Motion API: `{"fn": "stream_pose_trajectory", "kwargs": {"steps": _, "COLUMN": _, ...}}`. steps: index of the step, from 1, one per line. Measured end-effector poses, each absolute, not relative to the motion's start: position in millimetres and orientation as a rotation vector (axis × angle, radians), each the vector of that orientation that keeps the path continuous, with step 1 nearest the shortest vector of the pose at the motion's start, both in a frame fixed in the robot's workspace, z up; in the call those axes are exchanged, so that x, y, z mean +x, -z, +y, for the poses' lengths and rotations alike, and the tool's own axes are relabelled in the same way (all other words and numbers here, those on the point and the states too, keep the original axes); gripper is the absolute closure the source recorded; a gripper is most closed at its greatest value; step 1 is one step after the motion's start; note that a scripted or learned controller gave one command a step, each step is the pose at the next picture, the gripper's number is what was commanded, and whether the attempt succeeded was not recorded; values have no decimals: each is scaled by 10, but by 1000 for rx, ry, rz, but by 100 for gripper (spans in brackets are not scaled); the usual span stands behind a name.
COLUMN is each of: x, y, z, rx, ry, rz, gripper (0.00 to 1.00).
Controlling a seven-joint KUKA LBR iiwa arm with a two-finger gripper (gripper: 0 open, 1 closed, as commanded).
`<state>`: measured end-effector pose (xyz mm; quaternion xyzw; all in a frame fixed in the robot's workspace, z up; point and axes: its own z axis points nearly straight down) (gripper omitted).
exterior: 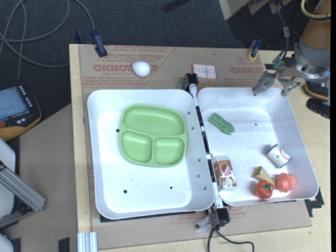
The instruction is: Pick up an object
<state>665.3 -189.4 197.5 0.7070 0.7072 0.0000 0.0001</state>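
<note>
While hand (274, 83) hangs open, green pod (221, 124) seemingly lies diagonal.

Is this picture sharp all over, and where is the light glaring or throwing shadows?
In the camera view, the left bin glares pale around the green plate; the egg is washed out; the gripper looks soft and slightly blurred; the tomato casts only faint shadow.

In the right bin (294, 114), open floor spans the middle and far side, broken by a green pod (221, 124). A cup (277, 155), tomato (264, 189) and red fruit (285, 182) crowd the near right corner. A green divided plate (153, 135) fills the left bin's (100, 140) centre.
</note>
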Motion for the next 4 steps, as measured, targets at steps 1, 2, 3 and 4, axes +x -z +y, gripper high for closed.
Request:
{"fn": "stream_pose_trajectory", "kwargs": {"steps": 1, "x": 6186, "y": -1727, "z": -1603, "rx": 2222, "ry": 1, "rz": 2223, "gripper": 0}}
{"fn": "stream_pose_trajectory", "kwargs": {"steps": 2, "x": 6275, "y": -848, "z": -1042, "rx": 2221, "ry": -1, "rz": 2224, "gripper": 0}}
{"fn": "stream_pose_trajectory", "kwargs": {"steps": 3, "x": 6278, "y": -950, "z": -1046, "rx": 2220, "ry": -1, "rz": 2223, "gripper": 100}}
{"fn": "stream_pose_trajectory", "kwargs": {"steps": 4, "x": 6162, "y": -2068, "z": -324, "rx": 2217, "ry": -5, "rz": 2223, "gripper": 100}}
